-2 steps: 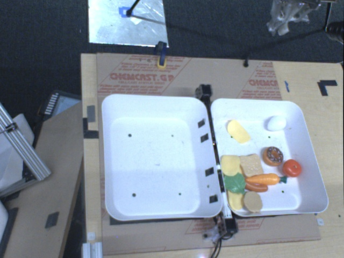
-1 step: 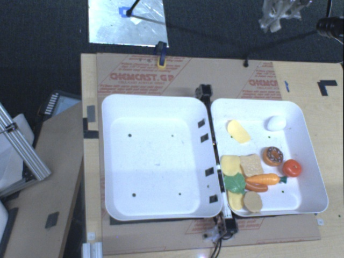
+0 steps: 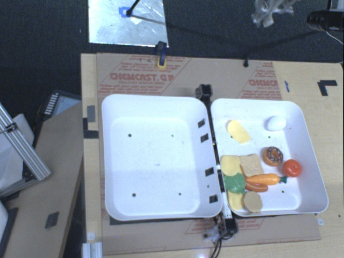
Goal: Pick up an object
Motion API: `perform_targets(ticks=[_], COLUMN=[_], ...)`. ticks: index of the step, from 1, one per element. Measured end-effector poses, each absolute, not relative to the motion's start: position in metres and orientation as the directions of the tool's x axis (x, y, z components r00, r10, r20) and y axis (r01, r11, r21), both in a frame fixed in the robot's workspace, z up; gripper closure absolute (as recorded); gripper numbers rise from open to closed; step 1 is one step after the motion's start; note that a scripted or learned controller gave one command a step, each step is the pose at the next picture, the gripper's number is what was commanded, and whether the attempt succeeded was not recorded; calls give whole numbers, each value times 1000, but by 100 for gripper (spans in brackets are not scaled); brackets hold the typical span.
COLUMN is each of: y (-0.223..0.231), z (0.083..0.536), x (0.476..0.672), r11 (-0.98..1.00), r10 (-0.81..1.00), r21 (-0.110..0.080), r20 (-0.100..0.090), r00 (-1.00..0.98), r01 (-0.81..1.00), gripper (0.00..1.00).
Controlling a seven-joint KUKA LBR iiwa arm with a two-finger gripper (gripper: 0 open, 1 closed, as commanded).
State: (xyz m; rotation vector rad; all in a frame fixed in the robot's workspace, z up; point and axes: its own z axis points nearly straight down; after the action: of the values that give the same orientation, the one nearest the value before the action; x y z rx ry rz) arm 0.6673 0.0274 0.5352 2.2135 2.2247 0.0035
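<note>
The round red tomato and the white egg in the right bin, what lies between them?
Bare white bin floor lies between the round red tomato and the white egg, per the camera view.

Two bins sat side by side on the worktop (image 3: pixel 301 74). The left bin (image 3: pixel 156 157) lay beside the right bin (image 3: pixel 309 160), which held all the toy food. An egg (image 3: pixel 276 123) lay at its far side; a doughnut (image 3: pixel 272 155) and tomato (image 3: pixel 292 167) nearer; a carrot (image 3: pixel 263 180) touched what seemed a bread slice (image 3: pixel 250 165). The pincer (image 3: pixel 269 9) hung beyond the bins.
</note>
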Motion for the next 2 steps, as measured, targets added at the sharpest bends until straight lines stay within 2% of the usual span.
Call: perform_targets(ticks=[2], y=[53], z=[536], x=[668], r11=[5], r10=[1000], r21=[4], r20=[0], r00=[-5], r01=[1000], gripper=[100])
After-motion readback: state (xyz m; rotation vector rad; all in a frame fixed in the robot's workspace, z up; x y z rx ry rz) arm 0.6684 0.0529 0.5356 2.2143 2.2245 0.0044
